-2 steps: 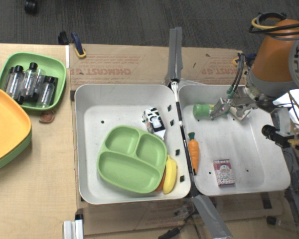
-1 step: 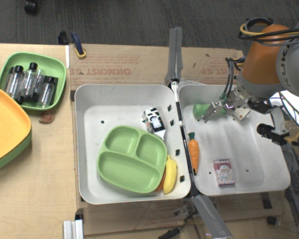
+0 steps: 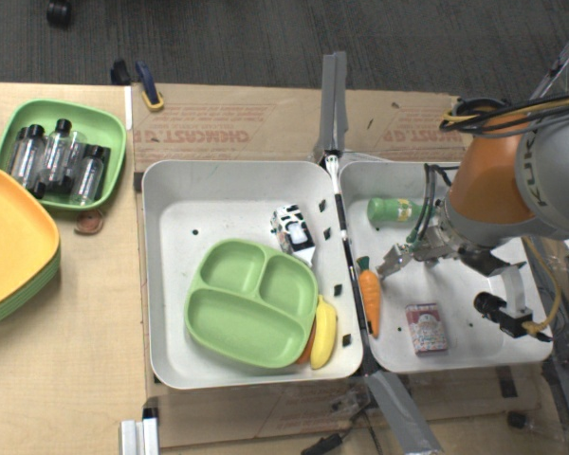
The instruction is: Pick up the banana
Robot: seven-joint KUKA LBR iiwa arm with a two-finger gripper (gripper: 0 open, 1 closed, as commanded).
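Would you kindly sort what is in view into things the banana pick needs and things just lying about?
Needed: banana, claw.

Lying about: green divided plate, carrot, green bottle, small red box, black-and-white toy.

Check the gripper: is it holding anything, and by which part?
Nothing is held. The gripper is open over the right bin, with bare bin floor between its fingers. The banana lies in the left bin beside the green plate.
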